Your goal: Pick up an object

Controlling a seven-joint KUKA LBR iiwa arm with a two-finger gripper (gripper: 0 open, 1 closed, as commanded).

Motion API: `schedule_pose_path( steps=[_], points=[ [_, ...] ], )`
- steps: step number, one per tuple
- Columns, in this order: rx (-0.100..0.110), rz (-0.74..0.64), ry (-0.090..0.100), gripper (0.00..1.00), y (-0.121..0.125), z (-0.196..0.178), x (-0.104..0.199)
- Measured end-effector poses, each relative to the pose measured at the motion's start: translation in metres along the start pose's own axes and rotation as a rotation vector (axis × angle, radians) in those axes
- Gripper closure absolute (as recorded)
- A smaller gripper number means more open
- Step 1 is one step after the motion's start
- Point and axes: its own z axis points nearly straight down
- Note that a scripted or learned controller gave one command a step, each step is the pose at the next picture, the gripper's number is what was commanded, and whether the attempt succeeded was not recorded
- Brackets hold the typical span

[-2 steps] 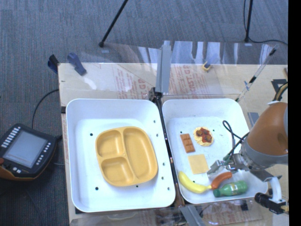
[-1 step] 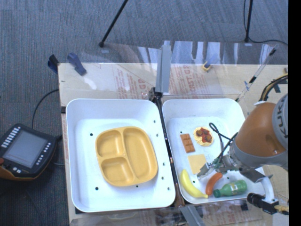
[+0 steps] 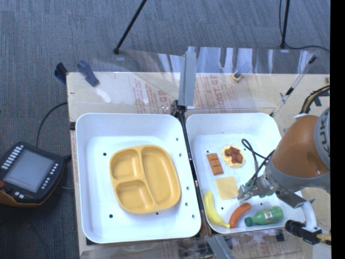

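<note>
The right bin [image 3: 200,124] holds several toy foods: a brown waffle bar [image 3: 215,163], a small pizza [image 3: 233,156], a yellow cheese square [image 3: 226,188], a banana [image 3: 213,210], a red-orange sausage [image 3: 239,214] and a green bottle [image 3: 264,216] lying on its side. My gripper [image 3: 250,190] hangs low in this bin, just right of the cheese square and above the sausage. Nothing shows between its fingers.
The left bin [image 3: 91,131] carries a yellow three-part plate [image 3: 144,178]. A tablet pendant [image 3: 27,170] lies left of the bench. A metal divider post [image 3: 186,80] stands behind the two bins, with a clear panel at the back.
</note>
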Motion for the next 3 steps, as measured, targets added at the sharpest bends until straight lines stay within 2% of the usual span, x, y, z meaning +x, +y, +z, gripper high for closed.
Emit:
schedule_pose_path(
  steps=[1,2,3],
  points=[
    [0.001,0.000,0.000,0.00,0.000,0.000,0.000],
    [0.000,0.084,-0.001,0.00,0.005,0.010,0.035],
    [-0.003,0.053,-0.004,0.00,0.070,0.009,0.038]
  ],
)
